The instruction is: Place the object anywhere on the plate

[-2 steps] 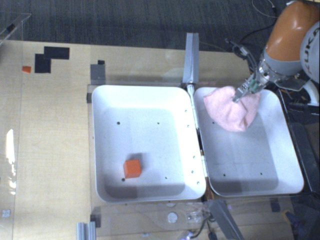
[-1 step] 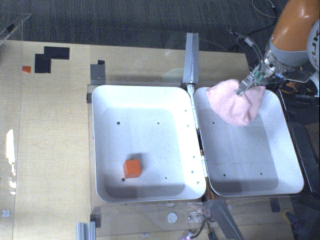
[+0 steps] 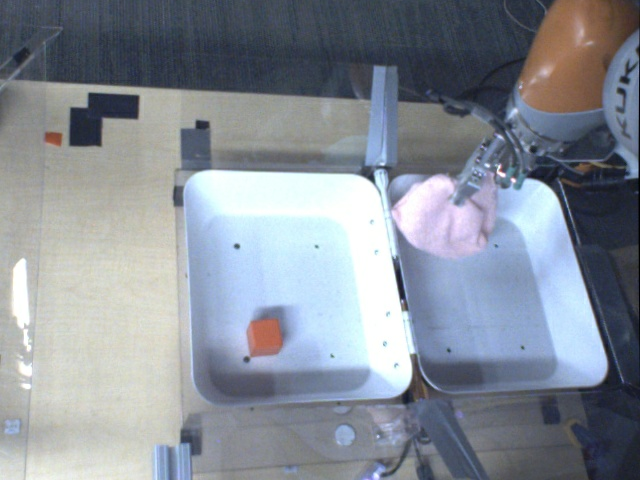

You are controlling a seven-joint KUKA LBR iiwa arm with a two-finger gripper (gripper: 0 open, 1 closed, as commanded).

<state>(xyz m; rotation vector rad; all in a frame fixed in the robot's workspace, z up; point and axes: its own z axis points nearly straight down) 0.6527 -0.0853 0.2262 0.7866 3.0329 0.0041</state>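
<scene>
Item one: I read the gripper [image 3: 468, 190] at upper right of frame, fingers pinched on the pink plate [image 3: 443, 224], which tilts over the right bin's [image 3: 560, 318] upper-left corner. Item two: orange block [image 3: 265, 337] lies lower left in the left bin [image 3: 300, 208].

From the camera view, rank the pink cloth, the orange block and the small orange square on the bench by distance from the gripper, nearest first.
1. Pink cloth: in the right bin's upper left corner, right at the gripper.
2. Orange block: lower part of the left bin, across the divider.
3. Small orange square: on the bench at far left, outside both bins.
</scene>
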